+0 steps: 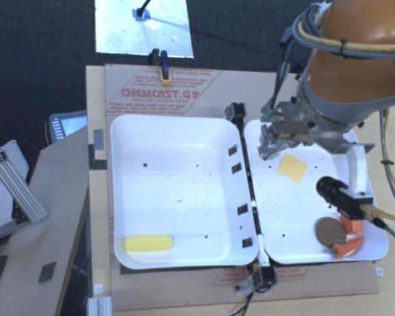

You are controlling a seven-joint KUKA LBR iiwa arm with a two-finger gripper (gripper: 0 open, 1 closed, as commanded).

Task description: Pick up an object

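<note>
Altogether two bins [184, 127], five objects

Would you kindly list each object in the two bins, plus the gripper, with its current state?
Yellow corn-shaped toy: lying flat, left bin, near front wall.
Flat yellow square piece: lying flat, right bin, beside the gripper.
Brown round disc: resting in right bin's front corner.
Orange carrot-like piece: lying beside the disc.
Gripper: low over right bin, holding nothing visible.

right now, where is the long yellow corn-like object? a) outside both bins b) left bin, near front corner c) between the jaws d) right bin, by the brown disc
b: the long yellow object lies on the left bin floor at its near front corner, alone.
</note>
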